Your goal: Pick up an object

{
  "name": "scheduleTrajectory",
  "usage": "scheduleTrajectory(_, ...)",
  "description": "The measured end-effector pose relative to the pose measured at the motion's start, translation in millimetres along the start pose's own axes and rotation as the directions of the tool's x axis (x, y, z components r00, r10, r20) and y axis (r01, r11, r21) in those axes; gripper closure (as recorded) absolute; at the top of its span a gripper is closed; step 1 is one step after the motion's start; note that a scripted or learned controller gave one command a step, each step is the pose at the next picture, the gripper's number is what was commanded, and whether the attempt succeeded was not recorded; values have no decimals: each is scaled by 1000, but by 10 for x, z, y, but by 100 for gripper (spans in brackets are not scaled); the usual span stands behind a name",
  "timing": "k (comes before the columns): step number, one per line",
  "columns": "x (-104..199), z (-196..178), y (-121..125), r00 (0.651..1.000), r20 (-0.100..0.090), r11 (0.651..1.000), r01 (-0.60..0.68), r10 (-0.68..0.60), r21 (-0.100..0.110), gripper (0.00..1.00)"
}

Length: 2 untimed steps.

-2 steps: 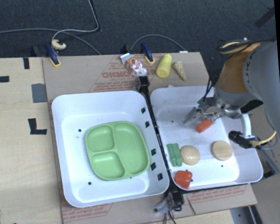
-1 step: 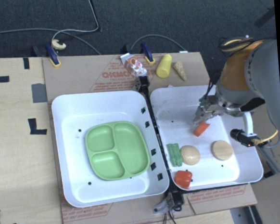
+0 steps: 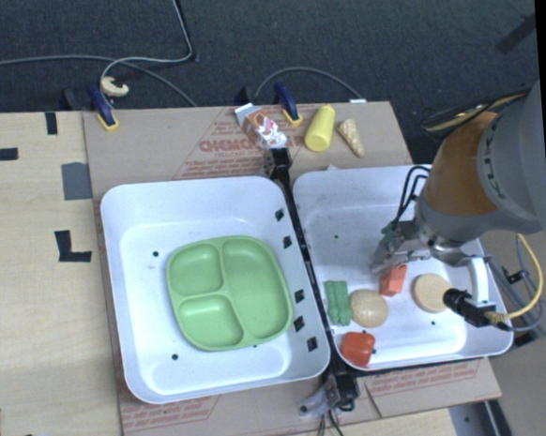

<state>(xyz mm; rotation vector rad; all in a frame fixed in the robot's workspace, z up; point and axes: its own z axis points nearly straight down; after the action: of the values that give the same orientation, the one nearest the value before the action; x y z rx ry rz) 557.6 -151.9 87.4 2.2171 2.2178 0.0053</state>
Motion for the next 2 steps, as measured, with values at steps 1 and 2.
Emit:
scheduleTrajectory(1, 16, 5, 0, 1000, -2, 1000, 2, -2, 1, 0)
scheduleTrajectory(2, -9, 2, -371, 1000, 1, 1000, 1, -1, -1, 0)
